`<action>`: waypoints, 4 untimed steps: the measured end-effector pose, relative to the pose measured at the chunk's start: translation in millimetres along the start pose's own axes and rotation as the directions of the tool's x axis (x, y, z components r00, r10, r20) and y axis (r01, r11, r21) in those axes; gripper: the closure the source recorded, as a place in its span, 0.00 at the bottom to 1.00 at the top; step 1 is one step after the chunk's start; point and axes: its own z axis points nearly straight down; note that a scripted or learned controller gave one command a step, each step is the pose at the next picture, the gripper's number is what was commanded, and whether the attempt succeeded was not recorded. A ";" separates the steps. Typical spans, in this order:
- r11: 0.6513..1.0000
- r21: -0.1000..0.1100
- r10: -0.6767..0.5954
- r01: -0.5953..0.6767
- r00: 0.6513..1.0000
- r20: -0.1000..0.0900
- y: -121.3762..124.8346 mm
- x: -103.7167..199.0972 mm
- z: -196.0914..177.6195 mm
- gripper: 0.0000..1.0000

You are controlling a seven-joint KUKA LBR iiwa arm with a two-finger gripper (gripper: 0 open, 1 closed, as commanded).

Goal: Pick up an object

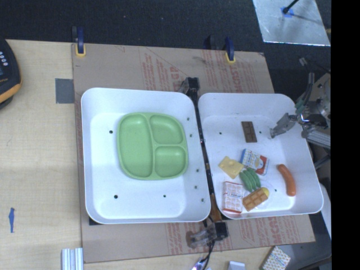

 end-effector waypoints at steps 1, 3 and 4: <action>1.000 0.003 -0.004 0.004 1.000 0.000 54.1 8.6 112.3 0.00; 1.000 0.003 0.002 -0.002 1.000 0.000 79.3 51.2 121.9 0.00; 1.000 0.001 -0.001 0.001 1.000 0.001 80.4 49.9 110.6 1.00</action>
